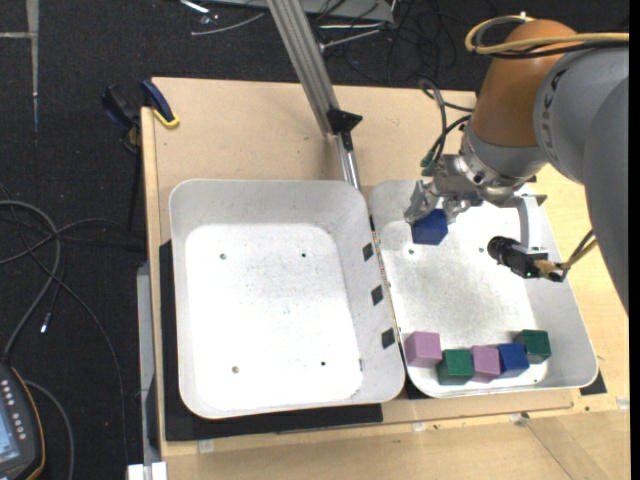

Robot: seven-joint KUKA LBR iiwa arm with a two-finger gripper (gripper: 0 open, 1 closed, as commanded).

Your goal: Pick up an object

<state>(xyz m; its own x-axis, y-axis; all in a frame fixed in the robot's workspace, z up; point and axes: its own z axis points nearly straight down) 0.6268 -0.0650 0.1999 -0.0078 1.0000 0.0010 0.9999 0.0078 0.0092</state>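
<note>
- My hand (432, 213) grips a matte blue cube (430, 229) between its fingers, above the right white bin (470, 283)
- Along that bin's near wall sit five blocky cubes (478, 356): pink, green, blue

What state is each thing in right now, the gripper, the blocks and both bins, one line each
gripper: raised over the right bin's far end, blue block between its fingers.
blue block: held, lifted.
right bin: holds five blocks.
five blocks: resting in a row at the near edge, two pink, two green, one blue.
left bin: lying flat, beside the right bin.
</note>
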